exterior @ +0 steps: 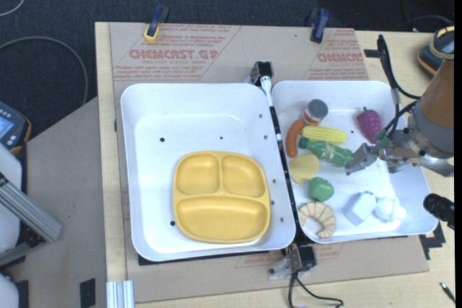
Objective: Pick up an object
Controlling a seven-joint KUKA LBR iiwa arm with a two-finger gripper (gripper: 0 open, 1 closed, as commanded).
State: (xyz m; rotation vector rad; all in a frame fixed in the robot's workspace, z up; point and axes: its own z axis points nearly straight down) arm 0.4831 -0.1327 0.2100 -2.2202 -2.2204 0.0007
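You have the bench (216,47) before you, its brown board carrying two shallow white bins side by side. The left bin (144,119) holds one thing, a yellow divided plate (220,196) with three compartments, lying flat toward the near side of that bin.

The right bin (339,90) holds all the small items. The arm (440,119) reaches in from the right, and the gripper (361,159) sits low over the middle of this bin, its tips just right of the green bottle; you cannot tell from this view whether the fingers are parted or closed, and nothing shows between them.

The green bottle (326,150) lies on its side, long axis running left to right with a slight downward slant toward the gripper. Just above it the yellow corn cob (323,133) lies almost parallel to it. The orange carrot (293,138) stands nearly upright in the view, beside the bin's left wall. A croissant (318,217) rests in the near left corner. Near it sit a green pepper (320,189) and a pale yellow piece (304,167). The purple grapes (369,123) lie toward the far right, a small can (315,111) at the far side, and two white pieces (372,207) near the front right.
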